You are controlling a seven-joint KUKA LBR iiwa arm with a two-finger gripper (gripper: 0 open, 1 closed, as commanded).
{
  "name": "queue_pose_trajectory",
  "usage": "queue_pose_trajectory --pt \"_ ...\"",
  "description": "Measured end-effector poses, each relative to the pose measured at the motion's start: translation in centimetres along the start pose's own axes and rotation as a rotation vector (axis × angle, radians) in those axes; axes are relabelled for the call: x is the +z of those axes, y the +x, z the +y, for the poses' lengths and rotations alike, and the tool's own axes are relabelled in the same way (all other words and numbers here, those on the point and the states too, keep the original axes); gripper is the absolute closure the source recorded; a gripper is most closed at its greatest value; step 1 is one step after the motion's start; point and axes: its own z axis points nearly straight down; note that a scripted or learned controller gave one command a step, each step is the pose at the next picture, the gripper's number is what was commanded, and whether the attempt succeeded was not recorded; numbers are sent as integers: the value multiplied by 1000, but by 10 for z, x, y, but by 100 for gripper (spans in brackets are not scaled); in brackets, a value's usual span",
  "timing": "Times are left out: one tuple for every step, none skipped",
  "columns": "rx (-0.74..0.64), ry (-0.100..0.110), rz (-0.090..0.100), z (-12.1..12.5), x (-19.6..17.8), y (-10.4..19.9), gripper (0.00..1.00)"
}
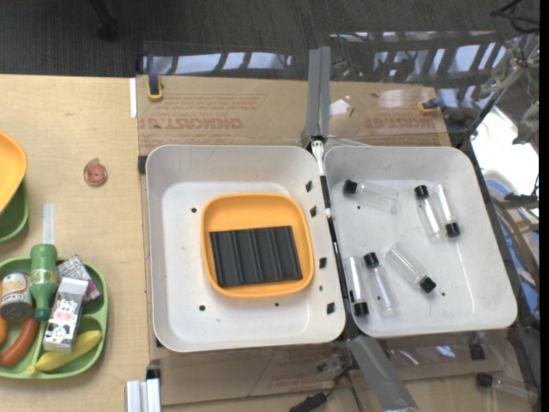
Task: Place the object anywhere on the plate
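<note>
An orange plate (pixel 257 256) with a dark ribbed centre sits in the left bin (pixel 171 230). Six clear vials with black caps (pixel 410 269) lie scattered in the right bin (pixel 489 256).

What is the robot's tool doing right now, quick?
Tool: cannot be told from this picture. The little tubes lie loose in the right bin; the yellow plate sits in the left bin.

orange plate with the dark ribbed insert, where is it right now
The square orange plate with a dark ribbed insert lies flat in the middle of the left white bin, across the centre divider from the clear black-capped vials.
</note>
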Motion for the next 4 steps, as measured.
queue_pose_trajectory --pt "-325 -3 2 1 16 3 0" --pt "-714 -4 1 1 24 0 0" --pt "-1008 -6 1 6 32 16 0" --pt "-1373 -6 -1 1 56 0 0"
